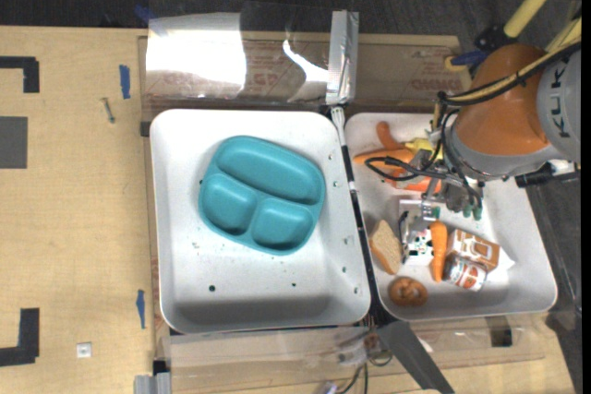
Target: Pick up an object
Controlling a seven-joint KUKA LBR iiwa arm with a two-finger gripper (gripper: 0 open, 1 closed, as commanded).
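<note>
My gripper (423, 215) hangs low over the middle of the right bin (536, 291). Just under it are a small white and black item (418, 244) and an upright orange carrot (439, 254). A slice of bread (385, 245) lies to its left. To its right lies an orange and white can (469, 262). A brown round thing (407, 292) sits near the bin's front edge. Another orange carrot (386, 136) lies at the back of the bin, partly behind cables. Nothing is visibly lifted.
The left bin (175, 272) holds a teal divided plate (262, 193). A raised rim between the two bins runs close to the bread. The arm's orange band (503, 111) hangs over the right bin's back right corner.
</note>
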